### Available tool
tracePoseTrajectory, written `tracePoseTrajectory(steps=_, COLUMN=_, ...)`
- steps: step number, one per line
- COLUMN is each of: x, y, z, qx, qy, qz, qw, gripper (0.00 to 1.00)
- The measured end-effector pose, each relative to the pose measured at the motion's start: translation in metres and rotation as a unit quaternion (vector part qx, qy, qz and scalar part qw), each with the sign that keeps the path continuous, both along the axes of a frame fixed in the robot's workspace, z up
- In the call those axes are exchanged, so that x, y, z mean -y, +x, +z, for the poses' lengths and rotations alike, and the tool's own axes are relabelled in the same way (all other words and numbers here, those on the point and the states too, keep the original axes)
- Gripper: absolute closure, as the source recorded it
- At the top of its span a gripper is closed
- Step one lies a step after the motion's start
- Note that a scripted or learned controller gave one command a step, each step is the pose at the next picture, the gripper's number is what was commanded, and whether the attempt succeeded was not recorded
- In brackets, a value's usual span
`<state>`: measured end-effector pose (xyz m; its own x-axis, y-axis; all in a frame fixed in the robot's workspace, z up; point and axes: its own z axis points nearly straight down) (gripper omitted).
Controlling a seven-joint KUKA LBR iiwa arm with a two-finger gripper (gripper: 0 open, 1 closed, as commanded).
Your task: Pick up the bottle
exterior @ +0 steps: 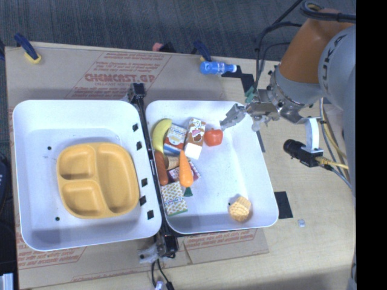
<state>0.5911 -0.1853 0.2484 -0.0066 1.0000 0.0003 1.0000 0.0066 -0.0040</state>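
Observation:
A small blue bottle (216, 68) with a pale cap lies on its side on the cardboard behind the right bin (257, 162), outside it. My gripper (231, 117) hangs over the bin's back right part, its tip just right of a red tomato (213, 137). It is well in front of the bottle and slightly to its right. A brown container with a white end (194, 139) lies in the pile left of the tomato; I cannot tell what it is.
In the right bin's left half lie a banana (159, 133), small cartons, a carrot (185, 169) and a sausage (161, 168). A corn cob (240, 208) sits at the front right. The left bin holds a yellow divided plate (97, 179). Blue clamps (202, 50) grip the cardboard's back edge.

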Motion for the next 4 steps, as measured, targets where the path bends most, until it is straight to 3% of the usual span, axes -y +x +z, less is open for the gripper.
tracePoseTrajectory(steps=1, x=-0.001, y=0.0, z=0.01, qx=-0.001, qy=0.0004, qz=0.003, qw=1.0, gripper=1.0)
tracePoseTrajectory(steps=2, x=0.003, y=-0.067, z=-0.008, qx=0.0, qy=0.0006, qz=0.06, qw=0.9982, gripper=1.0)
tracePoseTrajectory(steps=3, x=-0.143, y=-0.116, z=-0.057, qx=-0.001, qy=0.0012, qz=0.134, qw=0.991, gripper=1.0)
tracePoseTrajectory(steps=4, x=-0.206, y=-0.115, z=-0.017, qx=0.001, qy=-0.0001, qz=0.059, qw=0.9982, gripper=1.0)
